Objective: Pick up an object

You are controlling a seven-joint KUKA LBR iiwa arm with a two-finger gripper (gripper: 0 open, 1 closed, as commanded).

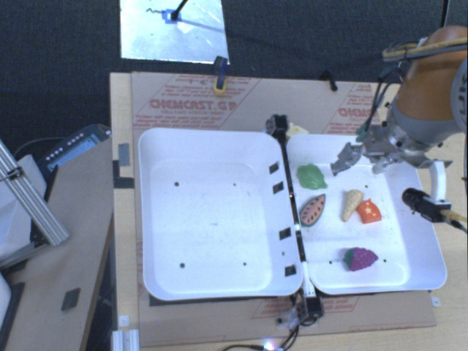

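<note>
Gripper [363, 157] hangs empty with fingers spread over the right bin's [420, 269] far edge, near the green leaf toy [311, 175].

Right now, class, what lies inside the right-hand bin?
Inside the right-hand bin: green leaf, sliced fig, cone, orange piece, purple grapes. The arm covers its far corner.

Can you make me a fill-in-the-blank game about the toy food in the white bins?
1. The purple grapes lie in the ______ bin as the camera sees it.
2. The toy next to the orange piece is shaped like an ice cream ______.
3. The leaf near the black divider is colored ______.
4. The gripper hangs above the same bin as the ______ slice.

Missing words: right; cone; green; watermelon
</note>
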